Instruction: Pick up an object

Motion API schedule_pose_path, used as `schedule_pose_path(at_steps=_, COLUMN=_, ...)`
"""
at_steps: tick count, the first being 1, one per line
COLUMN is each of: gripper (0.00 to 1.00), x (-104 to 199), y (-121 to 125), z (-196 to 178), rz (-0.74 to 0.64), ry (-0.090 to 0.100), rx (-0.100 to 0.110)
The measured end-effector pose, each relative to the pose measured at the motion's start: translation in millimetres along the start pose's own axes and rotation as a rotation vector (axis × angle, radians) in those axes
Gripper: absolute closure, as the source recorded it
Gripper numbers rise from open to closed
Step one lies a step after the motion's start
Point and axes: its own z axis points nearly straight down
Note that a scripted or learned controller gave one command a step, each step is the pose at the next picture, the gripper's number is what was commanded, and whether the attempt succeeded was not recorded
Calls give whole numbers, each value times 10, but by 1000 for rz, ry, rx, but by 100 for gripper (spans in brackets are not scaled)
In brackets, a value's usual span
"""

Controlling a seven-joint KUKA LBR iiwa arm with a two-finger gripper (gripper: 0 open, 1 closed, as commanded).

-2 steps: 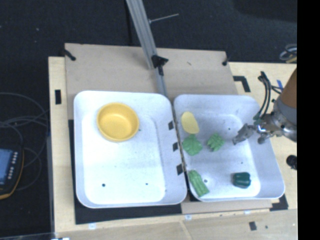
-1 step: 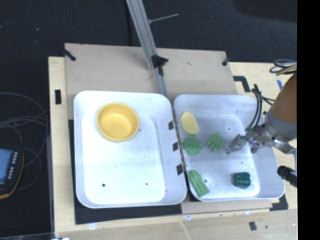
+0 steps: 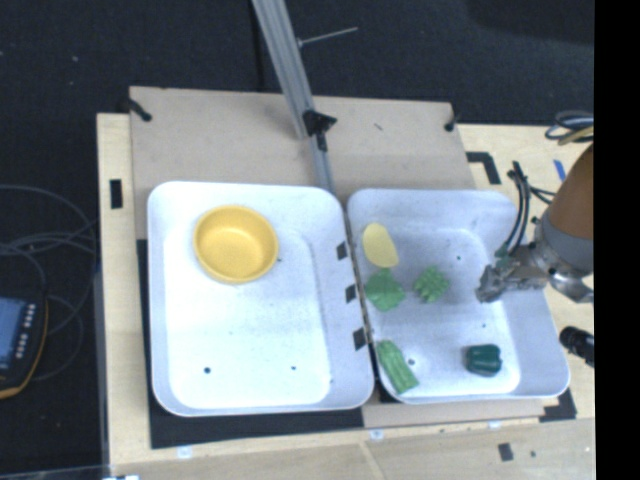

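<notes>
The right bin (image 3: 455, 218) holds several small objects: a pale yellow piece (image 3: 379, 245) near its left wall, a green flat piece (image 3: 384, 291) below it, a green ridged piece (image 3: 432, 284) in the middle, a long green piece (image 3: 397, 365) at the front left, and a dark green rounded object (image 3: 483, 359) at the front right. My gripper (image 3: 491, 286) hangs over the bin's right side, to the right of the green ridged piece and above the dark green object. Nothing shows between its fingers.
The left bin (image 3: 250, 358) holds a yellow bowl (image 3: 236, 243) at its back left. A grey metal rail (image 3: 290, 68) slants down to the bins' shared back edge. A dark device (image 3: 18, 340) with cables lies off the bench at left.
</notes>
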Motion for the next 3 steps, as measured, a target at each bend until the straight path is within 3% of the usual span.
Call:
schedule_pose_path(at_steps=1, gripper=100, x=56, y=-2, z=-609, rz=-1, ry=-1, rx=-4)
schedule_pose_path(at_steps=2, gripper=100, x=50, y=5, z=-928, rz=-1, ry=0, rx=-2)
schedule_pose_path(at_steps=3, gripper=100, x=502, y=126, z=-910, rz=-4, ry=1, rx=1)
